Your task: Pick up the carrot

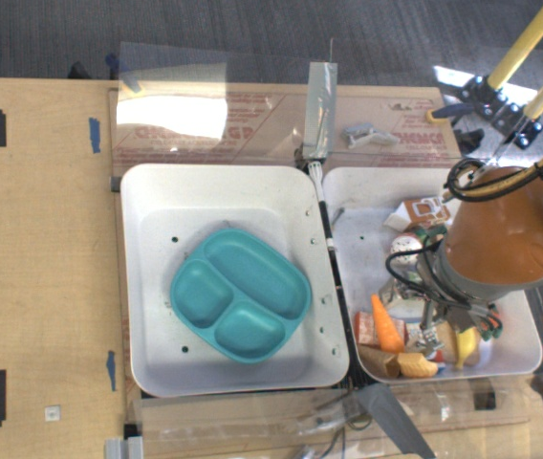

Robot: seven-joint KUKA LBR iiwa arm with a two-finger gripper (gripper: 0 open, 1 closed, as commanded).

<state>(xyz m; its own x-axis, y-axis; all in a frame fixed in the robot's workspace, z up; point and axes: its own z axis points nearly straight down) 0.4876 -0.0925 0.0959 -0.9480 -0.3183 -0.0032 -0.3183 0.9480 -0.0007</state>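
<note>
The small orange tapered carrot, seemingly a toy of hard plastic, lay in the right-hand shallow white bin, near that bin's front-left corner and close beside the divider between the two bins. It rested slantwise with its narrow end pointing up and left, and a tan bread-like piece sat touching or just below its broad end, while a yellow banana-shaped toy lay a little way to the right. The grey arm with its orange band hung over the middle of the same bin, and the two-finger gripper sat just to the right of the carrot, amid cables and clutter; whether it was apart or together could not be told. The carrot looked light, stiff and smooth, so probably a little slippery and not at all fragile. The thick middle of its body seemed the best place to grasp, taken across its width, since the tapered tip would likely squirt out. The left-hand bin held a teal divided plastic plate.
</note>
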